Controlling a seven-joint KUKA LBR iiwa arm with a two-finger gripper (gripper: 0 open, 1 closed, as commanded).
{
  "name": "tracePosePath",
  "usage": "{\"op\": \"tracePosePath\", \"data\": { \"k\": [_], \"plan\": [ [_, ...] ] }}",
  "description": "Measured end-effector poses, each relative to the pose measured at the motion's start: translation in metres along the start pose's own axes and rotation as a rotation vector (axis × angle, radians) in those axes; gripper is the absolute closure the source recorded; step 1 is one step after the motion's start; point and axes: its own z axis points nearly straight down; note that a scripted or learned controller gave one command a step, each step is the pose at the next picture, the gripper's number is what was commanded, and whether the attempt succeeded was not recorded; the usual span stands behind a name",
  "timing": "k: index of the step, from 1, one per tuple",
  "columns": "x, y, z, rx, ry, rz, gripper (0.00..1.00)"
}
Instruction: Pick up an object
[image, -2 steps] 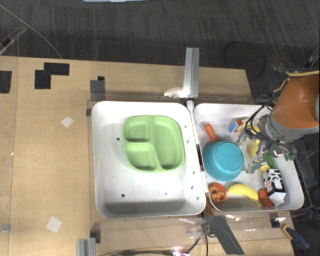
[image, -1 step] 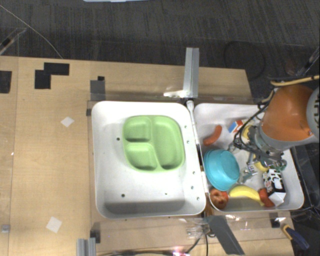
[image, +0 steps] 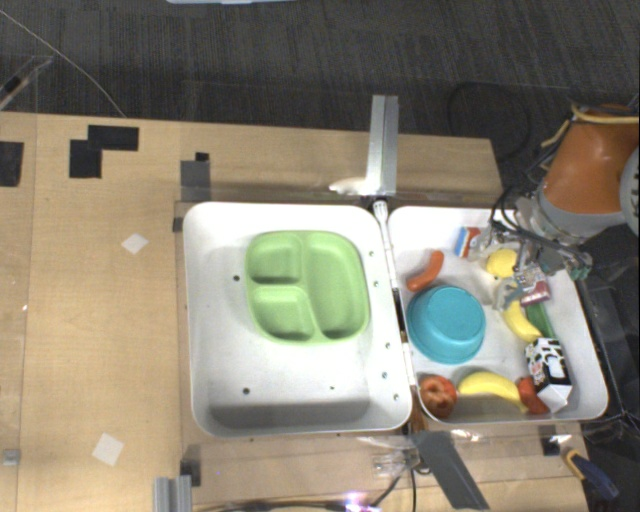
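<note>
Grey arm (image: 590, 175) with orange band reaching in from the right, wrist bent down over the right bin (image: 596, 385). Gripper (image: 520, 272) lowered among toys, just beside a lemon (image: 500, 263); finger state impossible to tell. Nearby in the same bin: blue bowl (image: 447, 323), sausage (image: 425, 270), banana (image: 490, 386), apple (image: 437, 393), milk carton (image: 547, 362). Green divided plate (image: 305, 285) in the left bin (image: 215, 380).

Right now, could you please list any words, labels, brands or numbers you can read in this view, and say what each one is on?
No text is legible.
Black-and-white carton: patterned print, too small to read.
Small red-and-blue packet: printing too blurred to read.
Green tray, blue bowl: no markings visible.
</note>
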Motion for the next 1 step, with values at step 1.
{"op": "tracePosePath", "data": {
  "k": [1],
  "plan": [
    [0.0189,-0.0129,0.0085,-0.002,0.001,0.049,0.0]
  ]
}}
